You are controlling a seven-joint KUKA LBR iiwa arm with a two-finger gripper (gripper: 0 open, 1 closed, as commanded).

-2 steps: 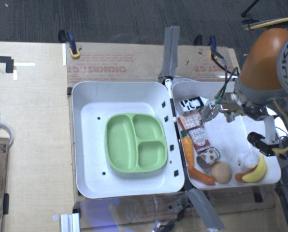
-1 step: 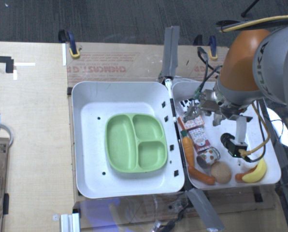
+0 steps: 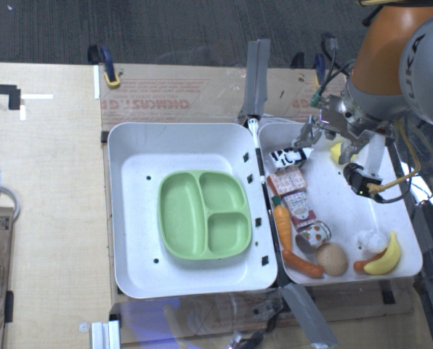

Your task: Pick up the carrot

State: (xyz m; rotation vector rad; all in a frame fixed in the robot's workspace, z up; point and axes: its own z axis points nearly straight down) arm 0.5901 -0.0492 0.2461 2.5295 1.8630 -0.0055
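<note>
Left bin (image 3: 122,217): white, holding a pale green divided plate (image 3: 204,214). Right bin (image 3: 405,257): white. Carrot (image 3: 282,230): orange; a second orange piece (image 3: 302,265) below it. Banana (image 3: 386,257): yellow. Egg-shaped thing (image 3: 332,259): tan. Small carton (image 3: 288,156): black-and-white blotches. Packets (image 3: 292,193): red and white. Bench (image 3: 42,195): light wood. Arm (image 3: 391,42): grey, orange band.

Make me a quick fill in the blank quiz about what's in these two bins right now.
1. The green divided plate lies in the ____ bin.
2. The plate has ____ compartments.
3. The banana lies in the right bin's near ____ corner.
4. The carrot lies along that bin's ____ wall.

Missing words: left; three; right; left
</note>
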